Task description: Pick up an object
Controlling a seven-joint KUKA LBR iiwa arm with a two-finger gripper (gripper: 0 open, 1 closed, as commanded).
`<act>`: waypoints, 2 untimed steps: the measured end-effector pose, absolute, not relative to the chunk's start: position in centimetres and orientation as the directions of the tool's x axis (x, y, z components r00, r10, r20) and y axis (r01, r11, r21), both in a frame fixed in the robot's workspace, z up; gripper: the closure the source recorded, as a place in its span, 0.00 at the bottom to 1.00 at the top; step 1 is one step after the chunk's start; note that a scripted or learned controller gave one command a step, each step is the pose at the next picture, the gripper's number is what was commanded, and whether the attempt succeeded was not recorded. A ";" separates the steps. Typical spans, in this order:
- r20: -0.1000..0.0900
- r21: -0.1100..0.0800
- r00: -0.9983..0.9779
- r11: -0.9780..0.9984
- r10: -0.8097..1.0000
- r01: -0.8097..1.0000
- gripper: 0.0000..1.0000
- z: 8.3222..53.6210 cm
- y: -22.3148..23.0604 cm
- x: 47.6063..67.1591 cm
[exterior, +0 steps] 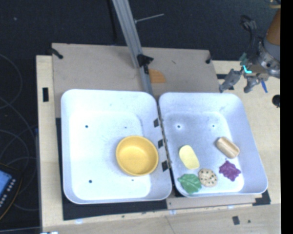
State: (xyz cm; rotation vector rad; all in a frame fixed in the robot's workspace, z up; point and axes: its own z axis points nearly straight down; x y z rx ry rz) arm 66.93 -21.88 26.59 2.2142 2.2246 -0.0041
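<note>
At 2 o'clock, off right bin [244, 111], tool [239, 82] hangs open, empty. Advise: descend over bread roll [227, 147], well apart from purple piece [229, 170]; close square across it.

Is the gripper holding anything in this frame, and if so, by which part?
Nothing is held. The gripper is open above the bench, beyond the right bin's far corner, with nothing between its fingers. All the items lie in the bins.
</note>
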 end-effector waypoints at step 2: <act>-0.002 -0.003 -0.004 0.004 1.000 1.000 0.00 16.2 -22.5 67.5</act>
